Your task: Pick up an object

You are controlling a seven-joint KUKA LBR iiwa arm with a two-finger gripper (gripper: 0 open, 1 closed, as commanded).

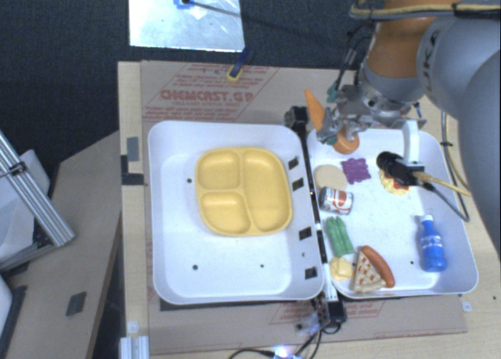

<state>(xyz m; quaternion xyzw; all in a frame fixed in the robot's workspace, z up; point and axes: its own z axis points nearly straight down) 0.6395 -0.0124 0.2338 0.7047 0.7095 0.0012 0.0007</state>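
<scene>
Seen from above at a slant, the worktop (133,193) carries two shallow white bins side by side. The left bin (168,217) holds a yellow divided plate (239,191) near its middle. The right bin (454,263) is crowded: an orange carrot (314,108) leans at its far left corner, a purple grape cluster (356,169) and a tan disc (329,175) lie toward the far side, a small can (337,200) sits by the left wall, and green beans (340,235), a pizza slice (363,271) and a sausage (378,265) gather at the near edge. A blue bottle (431,244) lies toward the near right corner. The grey arm (462,60) reaches in from the right, its pincer (342,132) low over the bin's far left part, right over a small orange fruit (345,143) — whether it is spread or closed I cannot tell.
</scene>
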